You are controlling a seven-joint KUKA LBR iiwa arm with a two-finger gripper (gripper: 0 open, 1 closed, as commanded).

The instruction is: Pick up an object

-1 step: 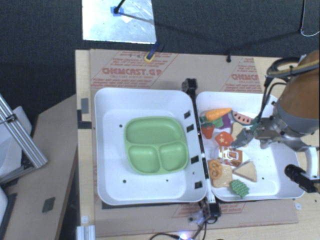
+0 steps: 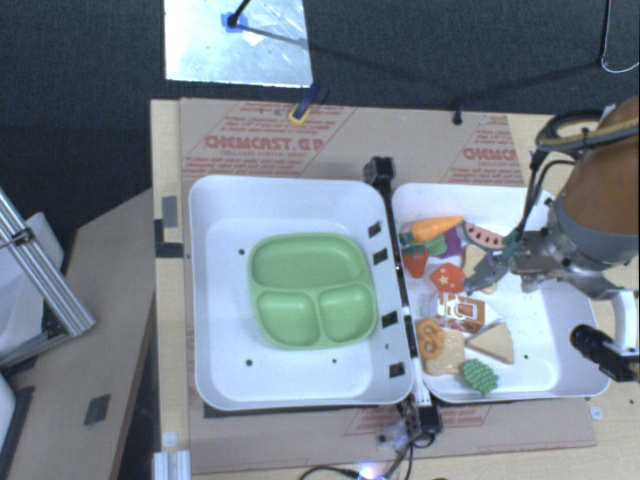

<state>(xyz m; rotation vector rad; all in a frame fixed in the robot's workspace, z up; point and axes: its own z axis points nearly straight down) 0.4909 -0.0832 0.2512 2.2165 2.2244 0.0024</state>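
You have the gripper [image 2: 487, 271] low in the right bin [image 2: 560, 368], reaching in from the right, with its dark fingers pointing left toward the pile of toy food. The fingers sit slightly parted and nothing lies between them, so as far as you can see the gripper holds nothing.

The nearest thing is the red piece [image 2: 447, 277] with a small yellow star mark, just beside the fingertips on their left and a touch lower in the view. It looks roughly round, so its axis should matter little. That is the relation to watch: the piece lies ahead of the fingers, along the line they already point, not under them.

Other candidates crowd close. The watermelon slice [image 2: 485, 236] lies just above the gripper, its long axis running left to right. The carrot [image 2: 437, 228] lies farther up and left, also lengthwise across the view. Below the fingers sits a red-and-white packet [image 2: 462, 312], then a pretzel [image 2: 431, 338], a bread wedge [image 2: 492, 343] and a green piece [image 2: 479, 376] near the bin's front wall.

The left bin [image 2: 220, 268] holds a green divided plate [image 2: 308, 290], well apart from the gripper.

Judging from this, a short advance left and down would put the fingers around the red piece; the packet touching it may get nudged.
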